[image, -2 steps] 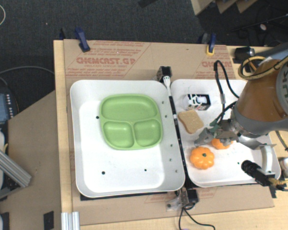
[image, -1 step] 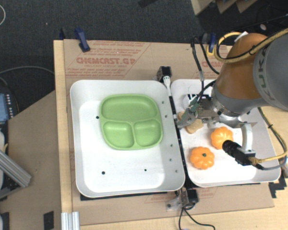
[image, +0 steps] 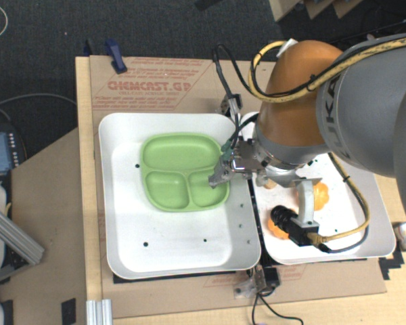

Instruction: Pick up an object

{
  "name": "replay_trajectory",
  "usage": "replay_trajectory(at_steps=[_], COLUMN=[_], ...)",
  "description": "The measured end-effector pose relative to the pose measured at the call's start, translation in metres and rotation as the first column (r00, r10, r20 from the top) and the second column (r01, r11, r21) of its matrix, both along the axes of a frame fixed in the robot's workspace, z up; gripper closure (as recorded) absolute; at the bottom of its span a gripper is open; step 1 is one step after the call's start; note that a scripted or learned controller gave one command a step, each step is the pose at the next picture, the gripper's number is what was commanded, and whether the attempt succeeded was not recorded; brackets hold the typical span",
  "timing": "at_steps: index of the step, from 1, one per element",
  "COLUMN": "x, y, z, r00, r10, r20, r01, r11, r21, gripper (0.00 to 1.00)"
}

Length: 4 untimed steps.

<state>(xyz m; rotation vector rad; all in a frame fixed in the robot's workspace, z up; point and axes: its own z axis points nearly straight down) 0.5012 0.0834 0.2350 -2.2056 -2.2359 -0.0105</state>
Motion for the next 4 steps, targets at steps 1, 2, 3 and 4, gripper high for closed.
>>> replay_trajectory(at_steps=[1, 2, 3, 4], x=[0.048, 0.075, 0.010, -0.002], y=[-0.064, -0.026, 0.012, 0.107], z=[-0.043, 0.001, 0.056, 0.100], r00=[1.000, 1.000, 1.000, 1.000], r10=[-0.020, -0.009, -0.007, -0.002], r20=[-0.003, 0.003, -0.003, 0.002], r01=[0.020, 0.009, 0.007, 0.002], r11=[1.000, 1.000, 1.000, 1.000], r21=[-0.009, -0.004, -0.002, -0.001], gripper=[0.00, 0.00, 0.00, 0.00])
